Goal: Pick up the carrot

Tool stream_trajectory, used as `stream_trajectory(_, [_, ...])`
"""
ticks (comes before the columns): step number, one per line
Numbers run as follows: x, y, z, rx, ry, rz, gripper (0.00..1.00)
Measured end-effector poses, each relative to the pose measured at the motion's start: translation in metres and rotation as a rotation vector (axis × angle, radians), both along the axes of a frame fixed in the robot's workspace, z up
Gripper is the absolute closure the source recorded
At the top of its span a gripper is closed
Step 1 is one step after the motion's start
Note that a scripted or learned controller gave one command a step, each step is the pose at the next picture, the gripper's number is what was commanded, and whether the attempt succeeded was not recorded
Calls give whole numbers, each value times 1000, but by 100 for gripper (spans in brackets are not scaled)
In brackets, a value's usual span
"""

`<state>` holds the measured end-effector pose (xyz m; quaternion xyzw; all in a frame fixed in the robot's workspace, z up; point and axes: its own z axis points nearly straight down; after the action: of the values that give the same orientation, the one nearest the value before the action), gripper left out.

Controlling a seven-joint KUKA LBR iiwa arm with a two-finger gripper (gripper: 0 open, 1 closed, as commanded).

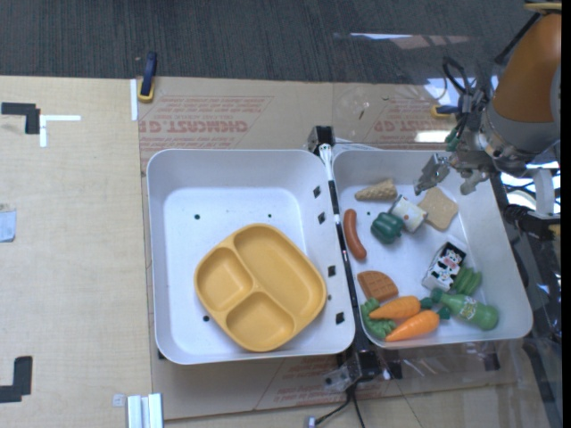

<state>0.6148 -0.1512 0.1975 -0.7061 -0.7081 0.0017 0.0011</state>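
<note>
The gripper [452, 169] is hanging with fingers spread and empty over the right bin's [512, 266] far end — the carrot [412, 325] is lying untouched near its front edge, pickup not yet begun.

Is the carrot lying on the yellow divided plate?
No, the carrot lies in the right bin, apart from the plate.

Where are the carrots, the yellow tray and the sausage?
Two orange plastic carrots [406, 317], camera view: between both bodies.
Yellow three-compartment plastic tray [308, 279], camera view: right rim.
Red-brown toy sausage [354, 234], camera view: its middle.
</note>
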Motion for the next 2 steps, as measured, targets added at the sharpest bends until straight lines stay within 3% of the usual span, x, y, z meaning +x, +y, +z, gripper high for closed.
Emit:
stream_trajectory(1, [-58, 16, -48, 0, 0, 35, 0])
stream_trajectory(2, [-124, 42, -86, -19, -54, 27, 0])
